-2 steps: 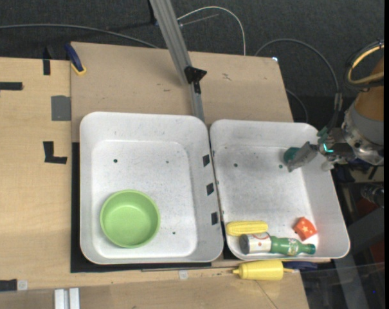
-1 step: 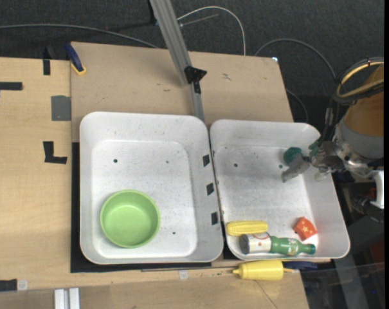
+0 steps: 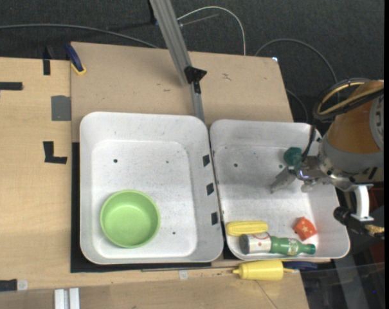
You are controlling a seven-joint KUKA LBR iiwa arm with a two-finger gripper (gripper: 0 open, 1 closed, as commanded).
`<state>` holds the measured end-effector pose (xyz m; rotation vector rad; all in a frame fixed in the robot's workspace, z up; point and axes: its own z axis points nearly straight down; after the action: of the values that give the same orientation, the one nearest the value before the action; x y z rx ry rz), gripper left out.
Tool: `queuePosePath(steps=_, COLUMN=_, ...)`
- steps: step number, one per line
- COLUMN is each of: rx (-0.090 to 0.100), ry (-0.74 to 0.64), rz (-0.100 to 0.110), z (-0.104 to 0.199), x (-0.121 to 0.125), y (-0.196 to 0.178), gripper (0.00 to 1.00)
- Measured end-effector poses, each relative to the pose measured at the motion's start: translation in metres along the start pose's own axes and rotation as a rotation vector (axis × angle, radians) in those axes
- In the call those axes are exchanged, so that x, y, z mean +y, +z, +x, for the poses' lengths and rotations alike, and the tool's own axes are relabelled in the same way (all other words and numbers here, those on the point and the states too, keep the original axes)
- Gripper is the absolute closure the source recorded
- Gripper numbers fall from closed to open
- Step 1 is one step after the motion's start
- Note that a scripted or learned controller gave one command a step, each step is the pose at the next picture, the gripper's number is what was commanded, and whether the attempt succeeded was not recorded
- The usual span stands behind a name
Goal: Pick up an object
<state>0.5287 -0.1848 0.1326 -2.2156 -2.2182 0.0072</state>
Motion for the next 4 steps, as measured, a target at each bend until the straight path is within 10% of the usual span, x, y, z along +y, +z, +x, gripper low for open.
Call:
queuePosePath(steps=1, rx=-0.003, ry=0.0, rz=-0.007, z=0.0, x=0.001, y=0.044, gripper=0.0)
queuePosePath(steps=2, rx=-0.002, ry=-0.001, rz=-0.007, z=0.001, x=0.001, y=0.033, gripper=1.0)
queuePosePath(steps=4, rx=-0.003, ry=0.0, rz=-0.011, z=0.002, x=0.001, y=-0.079, gripper=1.0)
